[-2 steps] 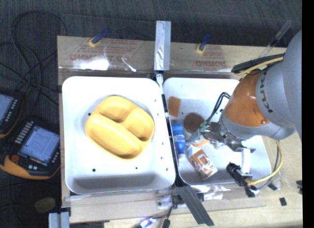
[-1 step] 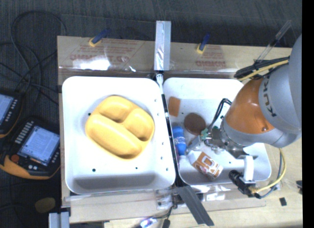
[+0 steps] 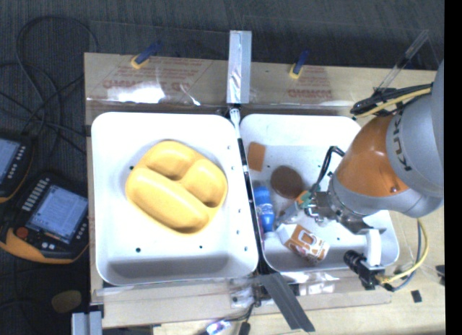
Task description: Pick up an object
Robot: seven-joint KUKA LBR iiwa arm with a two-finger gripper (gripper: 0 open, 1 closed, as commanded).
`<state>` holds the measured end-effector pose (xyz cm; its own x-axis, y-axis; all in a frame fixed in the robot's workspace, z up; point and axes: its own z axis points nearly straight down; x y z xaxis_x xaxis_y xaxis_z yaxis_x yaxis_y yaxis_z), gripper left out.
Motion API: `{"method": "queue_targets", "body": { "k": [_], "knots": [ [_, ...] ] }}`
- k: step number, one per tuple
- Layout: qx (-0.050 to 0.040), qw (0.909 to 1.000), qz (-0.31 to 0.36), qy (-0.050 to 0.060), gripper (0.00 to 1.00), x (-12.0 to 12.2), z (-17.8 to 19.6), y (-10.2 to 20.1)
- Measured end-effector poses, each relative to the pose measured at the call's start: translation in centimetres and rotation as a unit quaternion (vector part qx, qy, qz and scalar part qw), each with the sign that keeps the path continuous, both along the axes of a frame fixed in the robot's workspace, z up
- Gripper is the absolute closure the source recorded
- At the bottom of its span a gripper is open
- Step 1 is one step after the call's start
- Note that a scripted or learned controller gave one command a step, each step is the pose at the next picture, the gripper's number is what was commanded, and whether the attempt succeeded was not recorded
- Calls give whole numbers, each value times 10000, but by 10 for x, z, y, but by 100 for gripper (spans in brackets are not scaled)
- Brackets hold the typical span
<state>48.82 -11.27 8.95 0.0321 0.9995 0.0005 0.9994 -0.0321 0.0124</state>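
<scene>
Carton just below gripper, not lifted; finger state impossible to tell; grasp and lift left.

This is a robotics lab or test cell. A wooden bench stands on dark carpet and carries 2 shallow white bins set side by side, with clear plastic sheeting clipped along its back edge. An industrial arm, grey with an orange band, reaches over the right bin. On the floor at the left lie 2 handheld control pendants with screens, and black cables loop nearby.
</scene>
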Motion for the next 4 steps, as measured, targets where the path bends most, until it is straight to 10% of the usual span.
{"method": "queue_targets", "body": {
  "k": [2,4],
  "knots": [
    [-16,9987,497,72,0,34,182,94],
    [-59,9785,2060,5,0,63,0,0]
  ]
}}
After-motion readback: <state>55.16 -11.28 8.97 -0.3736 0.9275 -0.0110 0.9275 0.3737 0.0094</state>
